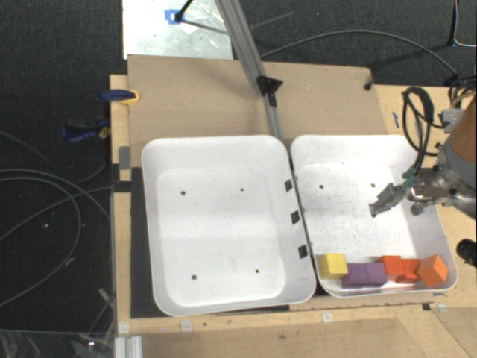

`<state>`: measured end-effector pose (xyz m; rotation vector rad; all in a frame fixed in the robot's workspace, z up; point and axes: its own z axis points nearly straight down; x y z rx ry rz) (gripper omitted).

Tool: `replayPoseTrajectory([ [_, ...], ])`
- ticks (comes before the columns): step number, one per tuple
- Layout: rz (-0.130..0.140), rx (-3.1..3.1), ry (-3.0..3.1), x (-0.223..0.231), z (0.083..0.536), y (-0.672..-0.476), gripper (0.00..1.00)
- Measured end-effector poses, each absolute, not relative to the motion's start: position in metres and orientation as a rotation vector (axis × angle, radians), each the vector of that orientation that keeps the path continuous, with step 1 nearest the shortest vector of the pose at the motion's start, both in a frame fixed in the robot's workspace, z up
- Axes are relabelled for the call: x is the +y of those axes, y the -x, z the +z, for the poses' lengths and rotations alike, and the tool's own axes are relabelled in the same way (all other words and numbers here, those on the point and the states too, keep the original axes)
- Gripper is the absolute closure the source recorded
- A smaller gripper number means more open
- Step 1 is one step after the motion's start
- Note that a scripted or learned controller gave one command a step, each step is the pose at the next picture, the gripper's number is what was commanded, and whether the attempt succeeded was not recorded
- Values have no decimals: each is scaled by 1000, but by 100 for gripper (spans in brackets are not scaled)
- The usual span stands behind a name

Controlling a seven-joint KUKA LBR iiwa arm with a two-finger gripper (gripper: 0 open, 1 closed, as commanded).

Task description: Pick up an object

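Note:
Along the front wall of the right bin (pixel 350 162) lies a row of blocks: a yellow block (pixel 333 265), a purple block (pixel 364 274), a red-orange block (pixel 399 268) and an orange block (pixel 434 270) at the right corner. My gripper (pixel 399 205) hangs over the right part of this bin, above and behind the blocks. It is open, with nothing between its fingers (pixel 383 200). The arm comes in from the right edge.
The left bin (pixel 216 155) lies beside the right one, with black clips along their shared rim. A grey pole (pixel 246 43) slants from the top down to the bins' back edge. Cables loop at the right near the arm.

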<state>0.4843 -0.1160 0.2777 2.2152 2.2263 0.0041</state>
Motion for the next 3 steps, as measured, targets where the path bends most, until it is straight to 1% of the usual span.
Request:
replayPoseTrajectory([
  [1, -3, 2230, -2217, -104, 180, -528, 0],
  [2, 7, 2230, -2210, -64, 238, -484, 0],
  [3, 3, 2224, -2216, -66, 235, -485, 0],
])
